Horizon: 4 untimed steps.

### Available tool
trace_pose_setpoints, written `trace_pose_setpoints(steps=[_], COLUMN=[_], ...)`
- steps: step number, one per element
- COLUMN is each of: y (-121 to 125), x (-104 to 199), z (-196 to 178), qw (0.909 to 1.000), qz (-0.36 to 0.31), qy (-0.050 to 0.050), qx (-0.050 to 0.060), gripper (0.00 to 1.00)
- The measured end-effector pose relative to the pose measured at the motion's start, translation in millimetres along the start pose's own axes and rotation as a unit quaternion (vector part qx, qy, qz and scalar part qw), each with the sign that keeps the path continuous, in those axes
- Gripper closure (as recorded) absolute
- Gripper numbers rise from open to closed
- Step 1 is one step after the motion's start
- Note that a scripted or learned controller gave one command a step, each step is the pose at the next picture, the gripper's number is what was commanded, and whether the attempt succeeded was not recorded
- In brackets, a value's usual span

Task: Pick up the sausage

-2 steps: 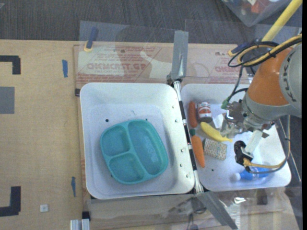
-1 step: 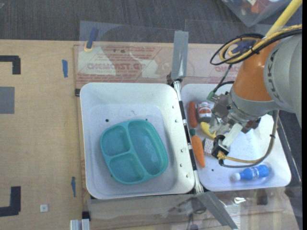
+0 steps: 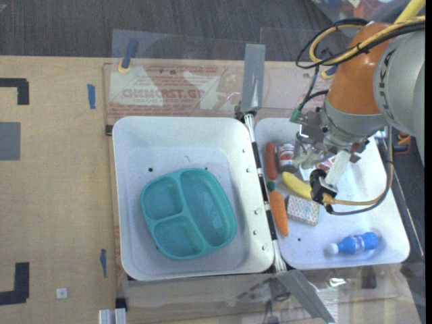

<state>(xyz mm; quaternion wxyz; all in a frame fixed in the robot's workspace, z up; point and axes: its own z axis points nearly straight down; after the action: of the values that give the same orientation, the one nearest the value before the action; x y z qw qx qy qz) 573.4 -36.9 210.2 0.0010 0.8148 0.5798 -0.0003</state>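
Observation:
The sausage point(image 3: 271, 160), a short reddish-brown link, lies lengthwise against the left wall of the right bin point(image 3: 395, 245), near its far end. My gripper point(image 3: 315, 162) hangs over the middle of that bin, to the right of the sausage and apart from it. It sits above a small can point(image 3: 287, 155) and a yellow banana point(image 3: 297, 184). Nothing shows as held in it.
An orange carrot point(image 3: 279, 212) lies just nearer than the sausage along the same wall. A speckled packet point(image 3: 303, 209) and a blue bottle point(image 3: 352, 244) lie in the near half. The left bin point(image 3: 128, 137) holds a teal divided plate point(image 3: 189, 212). A yellow cable point(image 3: 358, 200) loops off the wrist.

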Motion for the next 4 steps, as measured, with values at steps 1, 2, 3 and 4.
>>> trace_pose_setpoints(steps=[1, 2, 3, 4], y=[71, 1, 59, -1], x=[-53, -26, -32, -16], z=[-68, 27, -4, 27], qw=[0.9963, 1.0, 0.9915, 0.9995], qz=[-0.086, -0.008, -0.13, -0.032], qy=[0.0, 0.0, 0.0, 0.001], qx=[-0.001, 0.003, -0.001, 0.004], gripper=[1.0, 1.0, 1.0, 1.0])
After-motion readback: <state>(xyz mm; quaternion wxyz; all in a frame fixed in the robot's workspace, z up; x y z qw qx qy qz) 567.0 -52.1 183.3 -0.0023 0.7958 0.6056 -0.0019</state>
